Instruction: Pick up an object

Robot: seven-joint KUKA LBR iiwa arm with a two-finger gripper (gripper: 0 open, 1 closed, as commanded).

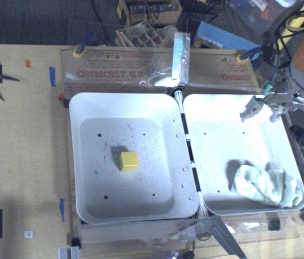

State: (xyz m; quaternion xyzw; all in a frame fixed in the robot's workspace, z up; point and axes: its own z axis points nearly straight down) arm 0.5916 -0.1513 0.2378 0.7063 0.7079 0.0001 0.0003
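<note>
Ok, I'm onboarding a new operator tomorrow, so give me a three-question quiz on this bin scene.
1. True or false: the yellow block lies in the left bin.
2. Which bin holds the crumpled pale cloth: A) left, B) right?
3. Fill in: the gripper is above the right bin's ____ right corner.

Key: 1 true; 2 B; 3 far.
</note>
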